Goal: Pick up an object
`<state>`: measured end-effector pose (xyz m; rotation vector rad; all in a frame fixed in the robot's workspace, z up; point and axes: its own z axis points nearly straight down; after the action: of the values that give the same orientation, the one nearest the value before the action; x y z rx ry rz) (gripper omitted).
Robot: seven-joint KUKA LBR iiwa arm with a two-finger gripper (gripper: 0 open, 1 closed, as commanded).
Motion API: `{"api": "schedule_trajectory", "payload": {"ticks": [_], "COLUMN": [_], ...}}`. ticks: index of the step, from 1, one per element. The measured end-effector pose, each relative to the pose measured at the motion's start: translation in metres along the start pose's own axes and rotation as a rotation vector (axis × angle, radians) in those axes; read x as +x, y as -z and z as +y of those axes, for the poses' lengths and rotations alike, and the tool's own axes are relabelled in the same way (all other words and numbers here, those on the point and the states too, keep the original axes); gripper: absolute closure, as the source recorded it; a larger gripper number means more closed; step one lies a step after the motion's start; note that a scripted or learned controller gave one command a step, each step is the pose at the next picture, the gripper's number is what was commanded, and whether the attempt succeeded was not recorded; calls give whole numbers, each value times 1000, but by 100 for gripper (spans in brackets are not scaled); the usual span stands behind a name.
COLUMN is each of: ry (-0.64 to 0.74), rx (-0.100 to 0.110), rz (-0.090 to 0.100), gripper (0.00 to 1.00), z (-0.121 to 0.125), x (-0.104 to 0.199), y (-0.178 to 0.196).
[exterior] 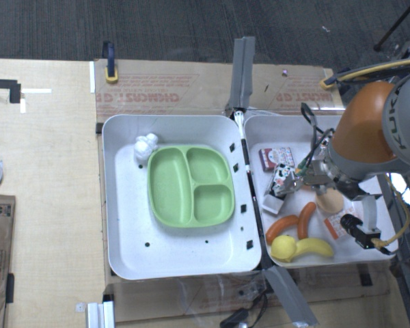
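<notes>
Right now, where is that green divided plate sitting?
In the camera view, the green plate lies in the left white bin, near its middle, with a small white object just beyond its upper left corner.

Grey KUKA arm (379, 132), glossy orange band above the wrist, black lettering right of the band, thin cables trailing alongside.

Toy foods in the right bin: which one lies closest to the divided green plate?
The orange hot dog, lying leftmost at the bin's left wall; the lemon and banana lie lower.
</notes>
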<state>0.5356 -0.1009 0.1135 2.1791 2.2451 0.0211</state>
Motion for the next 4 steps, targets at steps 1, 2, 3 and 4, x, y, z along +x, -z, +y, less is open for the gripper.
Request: {"api": "schedule_trajectory", "payload": {"ticks": [1, 2, 3, 4], "ry": [-276, -236, -351, 99], "rx": [21, 23, 22, 20], "rz": [-4, -3, -3, 1], "gripper": [0, 0, 0, 0], "z": [12, 34, -60, -30], "x": [31, 1, -19, -29], "y": [77, -19, -22, -22]}}
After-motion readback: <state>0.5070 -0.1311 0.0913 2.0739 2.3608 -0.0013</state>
